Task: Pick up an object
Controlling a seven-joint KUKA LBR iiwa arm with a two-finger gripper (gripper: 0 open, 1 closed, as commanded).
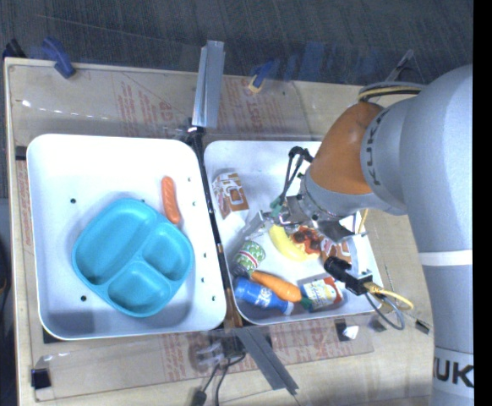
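The arm (398,167) reached in from 3 o'clock and hung low over the right bin (229,155), its wrist covering the middle of that bin. The claw (301,227) was mostly hidden under the wrist, so I could not tell if it was open, closed, or gripping something.

Directly below it, toward 6 o'clock of the wrist, lay a yellow banana-like toy (284,242), touching some small red pieces (314,244). In my judgement this was the thing being aimed at, but no object was seen between the claw's parts.

The lower half of the right bin was crowded. A green can (248,257) lay at 9 o'clock of the banana, an orange carrot (278,286) rested across a blue bottle (259,297) at 6 o'clock, and a small carton (320,292) sat just beside the carrot. A brown packet (229,193) lay apart at 10 o'clock, near the bin wall.

To do this step well, the claw probably should descend straight over one single object, close on its narrow side, and lift vertically, so that neighbours were not dragged along. The brown packet, standing alone, seemed an easier choice than the touching pile.

In the left bin (51,155) were a blue divided tray (132,256) and an orange sausage toy (171,200) at the tray's 1 o'clock.
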